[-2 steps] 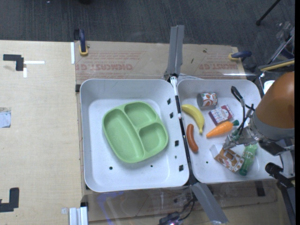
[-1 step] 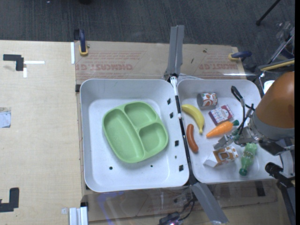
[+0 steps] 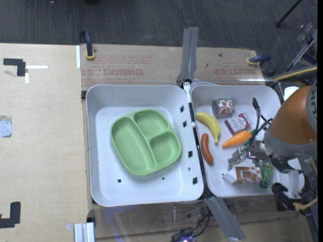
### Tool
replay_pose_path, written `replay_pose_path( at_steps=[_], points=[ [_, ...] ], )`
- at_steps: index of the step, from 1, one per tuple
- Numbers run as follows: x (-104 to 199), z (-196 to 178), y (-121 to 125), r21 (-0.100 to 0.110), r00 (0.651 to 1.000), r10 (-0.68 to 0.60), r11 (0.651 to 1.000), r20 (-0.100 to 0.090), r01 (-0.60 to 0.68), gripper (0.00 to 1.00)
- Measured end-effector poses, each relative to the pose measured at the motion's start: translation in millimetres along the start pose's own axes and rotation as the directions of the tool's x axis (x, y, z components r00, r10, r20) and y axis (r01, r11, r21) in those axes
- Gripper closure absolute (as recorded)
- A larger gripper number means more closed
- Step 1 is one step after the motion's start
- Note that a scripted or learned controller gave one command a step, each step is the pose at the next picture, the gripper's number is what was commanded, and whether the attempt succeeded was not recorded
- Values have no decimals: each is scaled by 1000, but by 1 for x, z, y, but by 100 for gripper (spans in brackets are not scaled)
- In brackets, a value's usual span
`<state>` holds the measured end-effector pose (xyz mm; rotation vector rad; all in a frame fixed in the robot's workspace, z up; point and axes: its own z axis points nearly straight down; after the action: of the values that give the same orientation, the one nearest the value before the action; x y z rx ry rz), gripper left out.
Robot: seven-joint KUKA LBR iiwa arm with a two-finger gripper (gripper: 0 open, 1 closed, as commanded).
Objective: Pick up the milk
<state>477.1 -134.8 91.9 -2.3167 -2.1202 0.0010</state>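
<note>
The milk (image 3: 246,175) is a small white carton with an orange-brown label. It lies on its side near the front of the right bin (image 3: 217,188). My gripper (image 3: 240,157) hangs low just above and behind the carton, between it and a carrot (image 3: 236,138). The carton lies on the bin floor, apart from the gripper. The grey arm with its orange band (image 3: 298,122) reaches in from the right and covers the bin's right side.
A green bottle (image 3: 266,175) lies against the milk's right end. A banana (image 3: 209,126), a hot dog (image 3: 207,148), a can (image 3: 223,106) and a maroon packet (image 3: 237,123) share the right bin. The left bin (image 3: 101,150) holds a green divided plate (image 3: 145,141).
</note>
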Motion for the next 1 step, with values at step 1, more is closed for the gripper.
replay_pose_path(
  at_steps=[1],
  points=[
    [43,-100,-3,-1,999,50,999,1,-50,0]
  ],
)
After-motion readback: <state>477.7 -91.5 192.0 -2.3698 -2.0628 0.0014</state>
